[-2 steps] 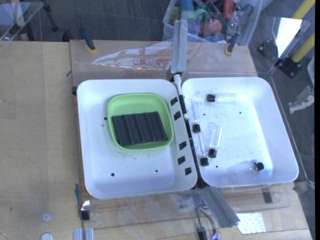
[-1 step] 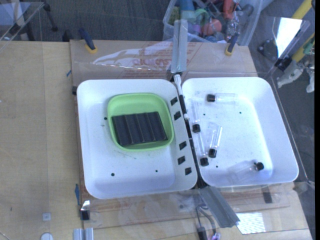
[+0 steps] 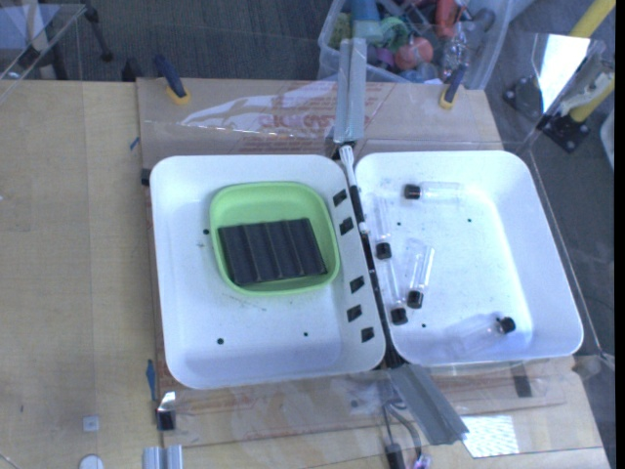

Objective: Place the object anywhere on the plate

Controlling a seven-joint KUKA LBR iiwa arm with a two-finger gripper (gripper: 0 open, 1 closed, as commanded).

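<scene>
The claw's state I cannot tell. A dark ridged slab (image 3: 271, 250) lies flat on the green plate (image 3: 269, 192) in the left bin (image 3: 195, 340), seemingly already placed. Capped clear tubes (image 3: 418, 267) lie scattered in the right bin (image 3: 498, 223).

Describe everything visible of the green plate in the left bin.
The green plate is a light green, rounded-square dish with a raised rim, plastic by its look. It lies flat in the left bin, toward the upper middle of the bin floor. A dark ribbed rectangular block rests inside it, covering most of its bottom and reaching the near rim. The clear vials lie apart from it, in the right bin. Nothing else touches the plate.
</scene>
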